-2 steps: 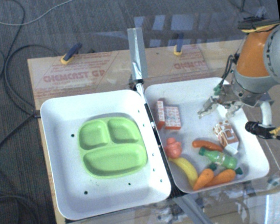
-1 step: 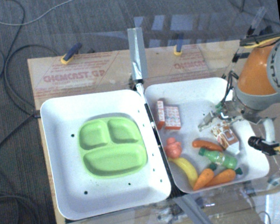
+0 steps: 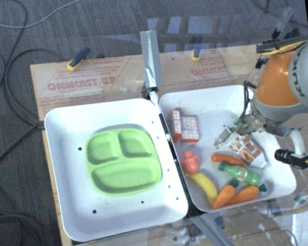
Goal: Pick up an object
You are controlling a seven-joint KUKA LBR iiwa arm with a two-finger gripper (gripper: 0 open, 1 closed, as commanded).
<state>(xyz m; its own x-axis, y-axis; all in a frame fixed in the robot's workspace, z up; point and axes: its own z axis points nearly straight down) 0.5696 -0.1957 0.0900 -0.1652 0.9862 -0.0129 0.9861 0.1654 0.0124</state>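
The right bin [image 3: 207, 99] holds several toy foods. A red and white box [image 3: 189, 129] and a smaller box [image 3: 176, 117] lie at its upper left. A pink peach [image 3: 191, 162], a banana [image 3: 205, 186], a green bottle [image 3: 241, 173] and three carrots [image 3: 227, 159] [image 3: 224, 196] [image 3: 245, 194] lie along the lower part. A brown and white carton [image 3: 247, 149] lies near the right wall. My gripper [image 3: 229, 133] hangs low over the bin's middle right, just up and left of the carton and above the top carrot. Nothing shows in its grasp.
The left bin [image 3: 64, 132] holds a green divided tray [image 3: 124, 159]. A metal post [image 3: 150, 57] stands behind the divide between the bins. The arm's orange band [image 3: 276, 82] and a black fitting [image 3: 289, 156] hang over the right bin's right edge. Cables lie on the floor at left.
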